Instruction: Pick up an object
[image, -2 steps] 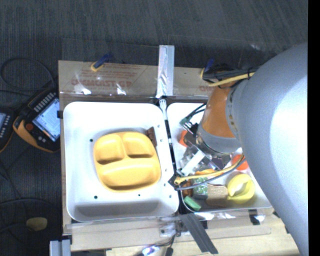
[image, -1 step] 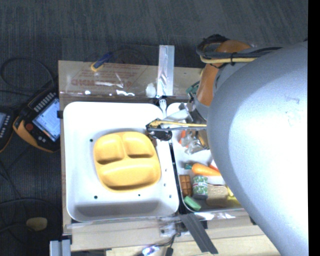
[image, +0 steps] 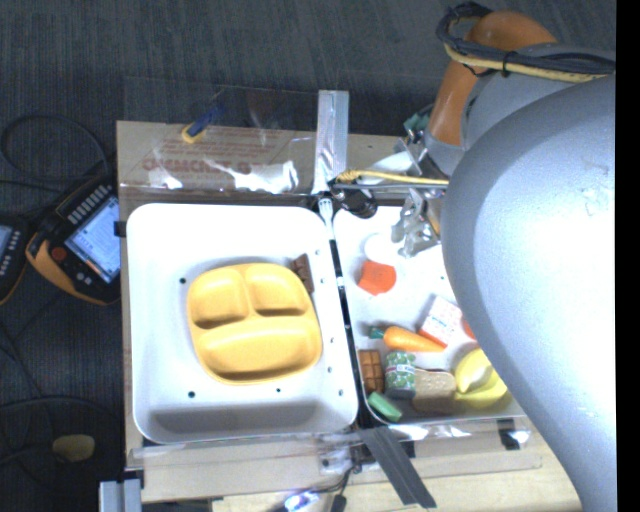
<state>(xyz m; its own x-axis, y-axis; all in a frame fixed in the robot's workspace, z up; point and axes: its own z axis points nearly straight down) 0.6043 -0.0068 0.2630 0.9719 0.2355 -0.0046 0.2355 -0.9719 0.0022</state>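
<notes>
My gripper (image: 414, 236) hangs over the back of the right bin (image: 358, 312), its two metal fingers apart with nothing between them. Just in front of it and to the left lies a small orange-red piece (image: 377, 277). Further forward are a carrot (image: 412, 339), a white box (image: 440, 322), a banana (image: 474, 375), a chocolate bar (image: 371, 371) and a green-labelled can (image: 401, 372). The grey arm hides the bin's right side. A yellow divided plate (image: 253, 320) lies in the left bin (image: 160, 300), with a small brown piece (image: 302, 270) at its back right corner.
A clear plastic bag (image: 225, 160) lies on the cardboard behind the left bin. A teach pendant (image: 85, 240) and cables rest on the floor to the left. A raised divider (image: 340, 290) separates the two bins.
</notes>
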